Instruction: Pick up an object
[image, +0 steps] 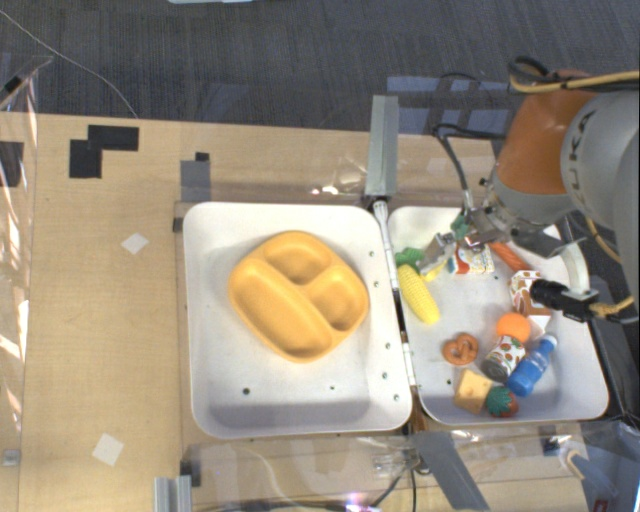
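Note:
The right bin (590, 392) holds several small items. Among them are a yellow corn cob (419, 297), a brown pretzel (461, 348), an orange ball (513, 326) and a blue bottle (531, 366). A yellow block (472, 389) lies next to a green and red fruit (501, 402). My gripper (439, 251) hangs low over the bin's far left part, just above the corn's green end and beside a white and red packet (476, 262). I see nothing held in it.
A yellow divided plate (298, 293) lies in the left bin (215, 390). An orange carrot (511, 257) and a small patterned cup (525, 286) sit under the arm's wrist. A metal divider post (379, 150) stands between the bins at the back.

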